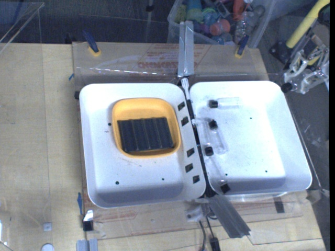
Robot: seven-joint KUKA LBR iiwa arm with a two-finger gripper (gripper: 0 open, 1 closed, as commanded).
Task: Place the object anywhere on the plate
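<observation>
Dark ridged block [145, 134]: I log it lying flat on the yellow plate [119, 111], well inside its rim. Pincer [306, 73]: far right of the plate, outside both bins; I cannot tell its spread.

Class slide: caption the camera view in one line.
Yellow plate bearing a dark ridged block in the left bin; end effector at upper right.
</observation>
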